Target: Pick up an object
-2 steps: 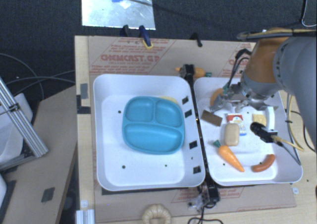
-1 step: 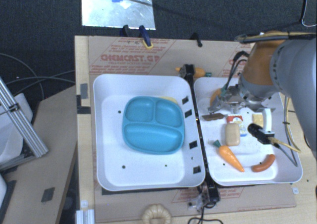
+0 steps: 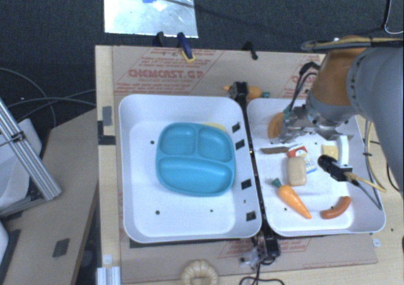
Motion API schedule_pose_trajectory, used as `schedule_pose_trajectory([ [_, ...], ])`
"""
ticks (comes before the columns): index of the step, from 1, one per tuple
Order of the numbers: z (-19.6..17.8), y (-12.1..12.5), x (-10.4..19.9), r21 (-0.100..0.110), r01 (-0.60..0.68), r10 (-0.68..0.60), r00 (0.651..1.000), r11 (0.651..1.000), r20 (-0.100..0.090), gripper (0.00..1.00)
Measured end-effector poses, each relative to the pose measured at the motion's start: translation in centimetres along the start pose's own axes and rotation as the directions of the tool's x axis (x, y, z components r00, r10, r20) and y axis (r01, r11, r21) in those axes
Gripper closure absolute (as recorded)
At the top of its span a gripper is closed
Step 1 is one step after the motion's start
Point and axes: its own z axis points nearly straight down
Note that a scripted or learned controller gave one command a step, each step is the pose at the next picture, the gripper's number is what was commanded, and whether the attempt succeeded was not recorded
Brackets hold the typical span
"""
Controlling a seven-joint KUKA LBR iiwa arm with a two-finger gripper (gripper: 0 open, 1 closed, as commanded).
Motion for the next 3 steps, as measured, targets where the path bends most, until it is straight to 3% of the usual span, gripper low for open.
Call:
schedule_pose_trajectory([
  [2,-10.7,0.2,0.1,-0.002,0.004,-0.004,1.000,1.000,0.000,1.00],
  [3,-13.0,0.3,0.1,0.001,0.004,-0.004,1.000,1.000,-0.001,1.00],
])
